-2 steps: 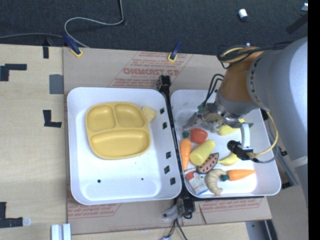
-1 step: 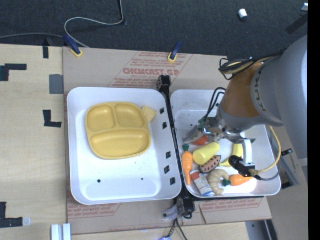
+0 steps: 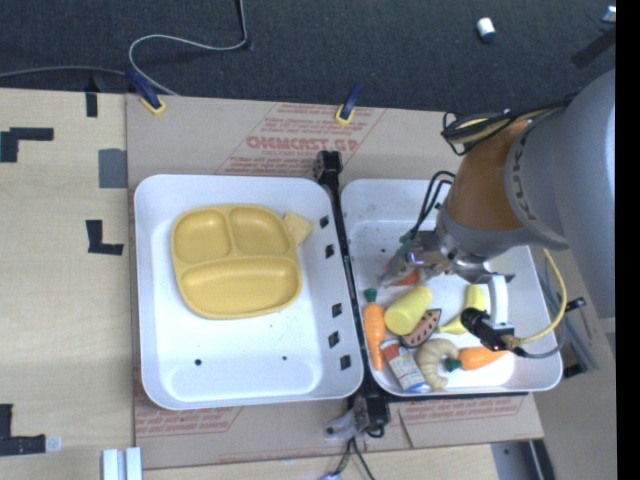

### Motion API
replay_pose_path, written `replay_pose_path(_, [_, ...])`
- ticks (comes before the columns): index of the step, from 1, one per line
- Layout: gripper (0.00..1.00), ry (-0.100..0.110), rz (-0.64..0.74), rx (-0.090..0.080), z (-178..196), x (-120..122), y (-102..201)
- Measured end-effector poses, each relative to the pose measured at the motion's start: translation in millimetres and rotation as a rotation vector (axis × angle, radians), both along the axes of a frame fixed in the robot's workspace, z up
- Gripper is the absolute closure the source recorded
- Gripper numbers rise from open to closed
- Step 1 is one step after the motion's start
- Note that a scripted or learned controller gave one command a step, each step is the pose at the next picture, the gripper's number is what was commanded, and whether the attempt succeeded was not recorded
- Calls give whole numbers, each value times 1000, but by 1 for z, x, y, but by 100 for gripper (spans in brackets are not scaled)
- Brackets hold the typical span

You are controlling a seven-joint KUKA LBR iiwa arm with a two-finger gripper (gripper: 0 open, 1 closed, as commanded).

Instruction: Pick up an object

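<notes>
A dark blue-black carpeted floor (image 3: 330,18) is seen along the top; a pale cable (image 3: 190,40) is looped across it; below, a brown cardboard sheet (image 3: 290,138) (printed in red) is spread over a light wooden bench (image 3: 55,318); black tape marks (image 3: 100,236) are stuck to the wood.

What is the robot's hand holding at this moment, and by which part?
It cannot be told: the hand sits low in the right white bin above the toy food, and the wrist hides it.
</notes>
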State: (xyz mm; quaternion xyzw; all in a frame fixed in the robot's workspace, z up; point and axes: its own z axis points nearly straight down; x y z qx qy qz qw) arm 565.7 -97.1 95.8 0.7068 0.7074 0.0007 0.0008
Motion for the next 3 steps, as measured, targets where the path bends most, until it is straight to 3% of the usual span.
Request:
replay_pose_path(1, [100,3,0,0,88,-82,60])
replay_pose_path(2, [100,2,-2,-1,156,-82,39])
replay_pose_path(3, [100,3,2,1,160,-82,78])
